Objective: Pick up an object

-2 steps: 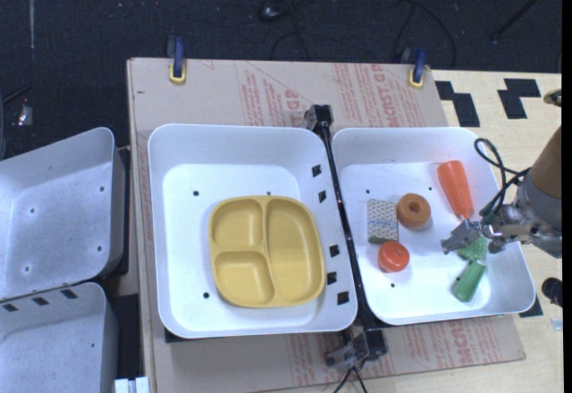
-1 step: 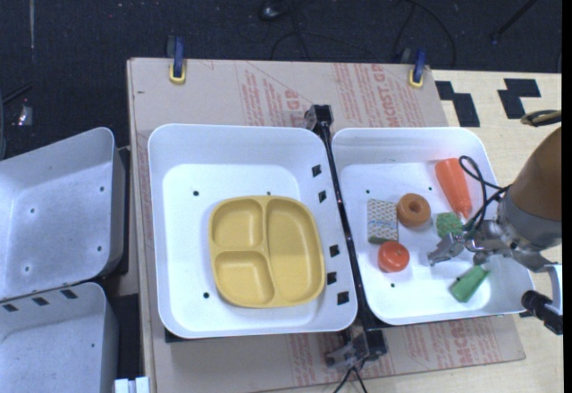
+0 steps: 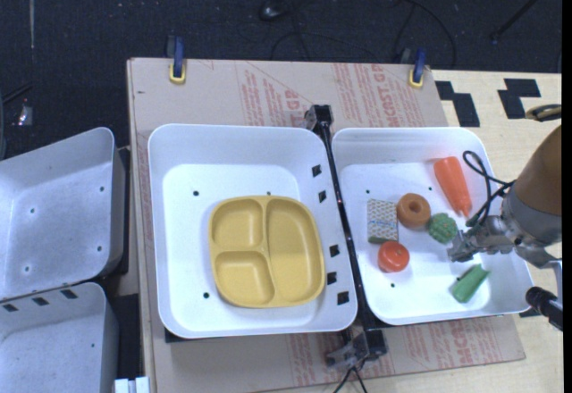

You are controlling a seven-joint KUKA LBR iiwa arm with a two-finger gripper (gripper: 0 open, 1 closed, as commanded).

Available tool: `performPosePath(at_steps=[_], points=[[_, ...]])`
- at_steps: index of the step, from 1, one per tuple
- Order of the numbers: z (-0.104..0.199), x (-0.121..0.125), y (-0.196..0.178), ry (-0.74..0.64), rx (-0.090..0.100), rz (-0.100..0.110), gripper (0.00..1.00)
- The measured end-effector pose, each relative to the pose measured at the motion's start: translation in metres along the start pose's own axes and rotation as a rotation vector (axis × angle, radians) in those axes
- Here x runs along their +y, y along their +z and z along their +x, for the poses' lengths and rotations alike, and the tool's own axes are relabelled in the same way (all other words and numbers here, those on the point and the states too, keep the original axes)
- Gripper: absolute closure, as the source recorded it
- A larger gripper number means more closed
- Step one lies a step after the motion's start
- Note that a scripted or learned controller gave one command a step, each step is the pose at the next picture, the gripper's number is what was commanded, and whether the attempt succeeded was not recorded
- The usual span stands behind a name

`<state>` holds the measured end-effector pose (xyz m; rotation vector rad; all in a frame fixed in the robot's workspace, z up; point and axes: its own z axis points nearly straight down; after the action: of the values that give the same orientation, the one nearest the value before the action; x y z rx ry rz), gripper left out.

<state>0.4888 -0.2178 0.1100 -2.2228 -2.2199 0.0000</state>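
Risk of a miss or a nudge: gripper [image 3: 465, 246] low at the right bin's [image 3: 393, 143] right side, crowded between the knobbly green piece [image 3: 441, 228] and the smooth green pod [image 3: 468, 283]. Cannot tell the state of the fingers. Nearby, left of centre-right: glossy tomato [image 3: 393, 255], ringed doughnut [image 3: 413, 210], tapered carrot [image 3: 452, 185], checked block [image 3: 382, 219]. Yellow divided plate [image 3: 266, 250] in left bin [image 3: 232, 143].

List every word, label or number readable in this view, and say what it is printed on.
Red lettering on the cardboard sheet under the bins: printed in several places, upside down or slanted, too blurred to read.
Black marks along the bin rims: plain shapes, not text.
Nothing else carries writing.
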Motion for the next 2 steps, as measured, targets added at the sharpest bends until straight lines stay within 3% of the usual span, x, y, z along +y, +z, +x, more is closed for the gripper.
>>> performPosePath(at_steps=[2], points=[[0.005, -0.010, -0.106, -0.004, -0.002, -0.005, 1.00]])
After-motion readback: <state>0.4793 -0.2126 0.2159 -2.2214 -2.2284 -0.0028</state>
